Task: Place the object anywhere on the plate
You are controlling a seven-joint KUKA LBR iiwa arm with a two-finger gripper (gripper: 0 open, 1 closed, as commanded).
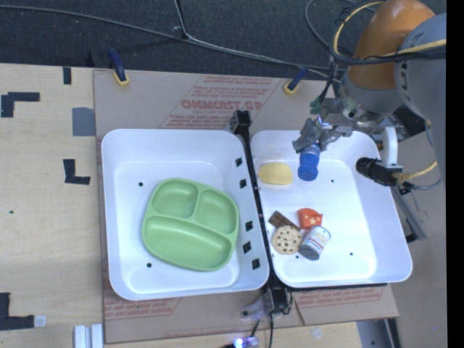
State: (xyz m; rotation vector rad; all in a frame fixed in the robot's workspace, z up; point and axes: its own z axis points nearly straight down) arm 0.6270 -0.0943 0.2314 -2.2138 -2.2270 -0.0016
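Two white bins sit side by side on the desk (pixel 43 194), and we read them from the near edge outward. Nearest us in the right bin (pixel 377 263) lie a small can (pixel 314 242), a cookie (pixel 286 240), a brown bar (pixel 280 219) and a red piece (pixel 309 217). The left bin (pixel 119 151) carries the green plate (pixel 191 223), divided into compartments, with nothing on it. Farther back in the right bin rests a yellow lump (pixel 275 173), and just beside it a blue cylinder (pixel 309 164) stands upright directly below the gripper (pixel 316 140). We judge the pick to be in hand: the gripper sits at the cylinder's top, but we cannot tell whether it has closed on it. Next we would need a firm hold, a lift, then a carry left across the divider to the plate. The arm's bulk is cut off at the right.
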